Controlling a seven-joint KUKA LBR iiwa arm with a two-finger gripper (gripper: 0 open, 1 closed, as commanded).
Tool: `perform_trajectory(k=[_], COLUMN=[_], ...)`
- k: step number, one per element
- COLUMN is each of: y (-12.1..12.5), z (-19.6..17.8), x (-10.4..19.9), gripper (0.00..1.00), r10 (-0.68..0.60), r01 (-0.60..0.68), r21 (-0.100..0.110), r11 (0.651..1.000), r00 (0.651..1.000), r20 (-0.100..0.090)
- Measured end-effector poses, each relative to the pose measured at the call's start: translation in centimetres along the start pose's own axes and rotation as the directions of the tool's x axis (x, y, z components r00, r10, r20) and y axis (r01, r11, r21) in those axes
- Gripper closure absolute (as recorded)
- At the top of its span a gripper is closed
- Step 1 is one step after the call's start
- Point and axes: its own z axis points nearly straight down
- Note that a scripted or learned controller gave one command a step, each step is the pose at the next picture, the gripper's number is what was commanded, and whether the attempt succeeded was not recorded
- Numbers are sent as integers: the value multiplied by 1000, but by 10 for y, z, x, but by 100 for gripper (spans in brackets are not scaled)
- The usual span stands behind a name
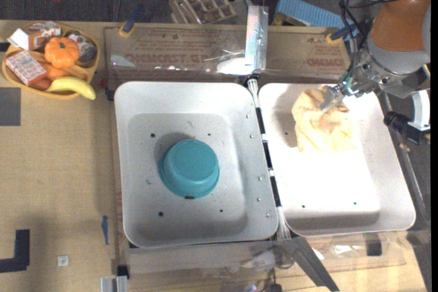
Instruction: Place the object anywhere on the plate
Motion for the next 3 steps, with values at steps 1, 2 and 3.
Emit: perform_trajectory(k=[1, 2, 3], y=[1, 7, 16], z=[-15, -7, -1], x=[-1, 50, 96], gripper=[100, 100, 100], r10=[-1, -391, -717], r01=[1, 391, 717], r21=[-4, -1, -2], r11=[1000, 921, 697], r00=[1000, 921, 697], r20=[2, -2, 0])
